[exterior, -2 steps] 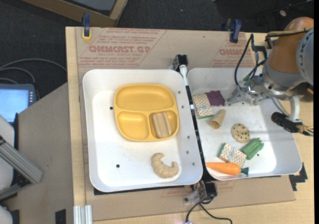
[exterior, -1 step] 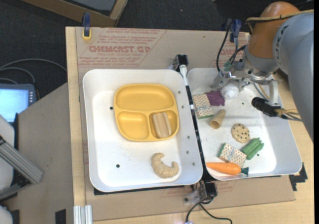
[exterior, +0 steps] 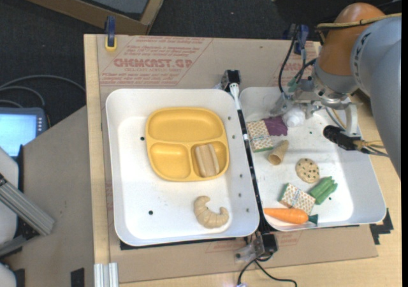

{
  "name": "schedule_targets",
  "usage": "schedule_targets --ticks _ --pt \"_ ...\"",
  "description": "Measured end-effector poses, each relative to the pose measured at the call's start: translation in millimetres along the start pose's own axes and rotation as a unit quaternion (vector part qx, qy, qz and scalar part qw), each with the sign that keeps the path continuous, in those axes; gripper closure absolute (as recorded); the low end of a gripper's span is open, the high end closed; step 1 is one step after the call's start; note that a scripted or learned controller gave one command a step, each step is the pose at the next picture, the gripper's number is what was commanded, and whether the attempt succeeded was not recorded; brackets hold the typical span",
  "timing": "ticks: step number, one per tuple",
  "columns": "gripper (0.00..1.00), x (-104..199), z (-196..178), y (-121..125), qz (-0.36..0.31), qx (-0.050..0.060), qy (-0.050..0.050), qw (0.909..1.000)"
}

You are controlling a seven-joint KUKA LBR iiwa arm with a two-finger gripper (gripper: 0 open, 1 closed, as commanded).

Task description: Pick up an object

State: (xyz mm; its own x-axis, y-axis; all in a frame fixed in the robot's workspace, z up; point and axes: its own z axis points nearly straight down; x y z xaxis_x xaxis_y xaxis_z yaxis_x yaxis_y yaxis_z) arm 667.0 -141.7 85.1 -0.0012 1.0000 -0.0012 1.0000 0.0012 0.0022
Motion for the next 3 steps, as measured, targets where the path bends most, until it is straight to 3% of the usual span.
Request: schedule_targets --ticks 1,2,3 --pt "0.0 0.0 0.0 0.0 0.0 0.0 0.0 1.0" --pt "1.0 0.0 -11.1 1.0 0.0 -0.002 -0.001 1.0" --pt "1.0 68.4 -106.5 -40.5 -0.002 -0.002 0.002 1.0"
